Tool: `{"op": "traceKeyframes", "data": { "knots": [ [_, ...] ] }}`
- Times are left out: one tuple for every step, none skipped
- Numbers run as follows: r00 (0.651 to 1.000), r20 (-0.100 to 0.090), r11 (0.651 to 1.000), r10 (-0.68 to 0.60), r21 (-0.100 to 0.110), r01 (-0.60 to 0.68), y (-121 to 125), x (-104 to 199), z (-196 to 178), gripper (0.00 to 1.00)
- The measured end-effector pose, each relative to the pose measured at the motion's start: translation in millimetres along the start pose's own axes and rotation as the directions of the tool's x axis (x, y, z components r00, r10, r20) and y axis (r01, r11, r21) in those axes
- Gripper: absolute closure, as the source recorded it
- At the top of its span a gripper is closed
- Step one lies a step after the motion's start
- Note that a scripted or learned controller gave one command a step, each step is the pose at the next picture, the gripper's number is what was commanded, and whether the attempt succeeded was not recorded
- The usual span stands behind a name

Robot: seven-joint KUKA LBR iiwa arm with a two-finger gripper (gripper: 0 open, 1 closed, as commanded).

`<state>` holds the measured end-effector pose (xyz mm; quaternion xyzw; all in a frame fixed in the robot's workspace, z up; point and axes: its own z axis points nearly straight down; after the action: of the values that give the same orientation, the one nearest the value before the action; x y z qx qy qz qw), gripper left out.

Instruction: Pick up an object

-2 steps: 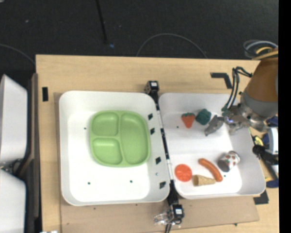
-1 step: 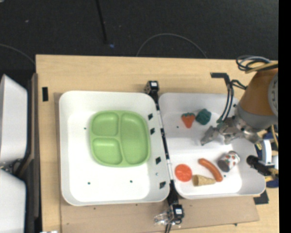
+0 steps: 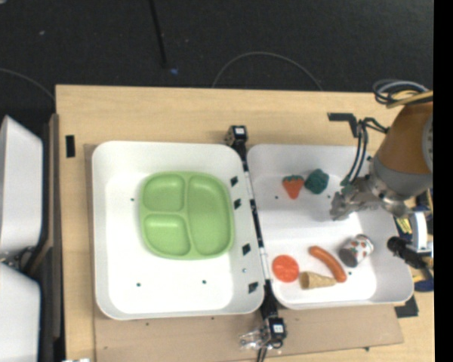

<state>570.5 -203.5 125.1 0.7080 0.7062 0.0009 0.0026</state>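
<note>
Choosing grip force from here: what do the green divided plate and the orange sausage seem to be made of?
Green divided plate: looks like moulded plastic, matte, one even colour, with soft rounded compartment ridges. Orange sausage: probably plastic or rubber toy food, smooth with a slight sheen; the view is too coarse to tell hard from soft.

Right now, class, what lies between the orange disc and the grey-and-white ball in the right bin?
In the camera view, the sausage lies slantwise between the orange disc and the grey-and-white ball, with the cone just below it.
</note>
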Motion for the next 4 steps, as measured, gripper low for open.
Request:
{"op": "traceKeyframes", "data": {
  "knots": [
    [1.0, 0.001, 1.0, -0.005, -0.003, 0.005, 6, -8, -62, 1.0],
    [1.0, -0.001, 1.0, -0.005, 0.001, 0.005, 7, -9, -80, 1.0],
    [1.0, -0.002, 1.0, -0.008, 0.003, 0.008, 5, 42, -76, 1.0],
    [1.0, -0.004, 1.0, -0.01, 0.002, 0.01, 3, 91, -92, 1.0]
  ]
}}
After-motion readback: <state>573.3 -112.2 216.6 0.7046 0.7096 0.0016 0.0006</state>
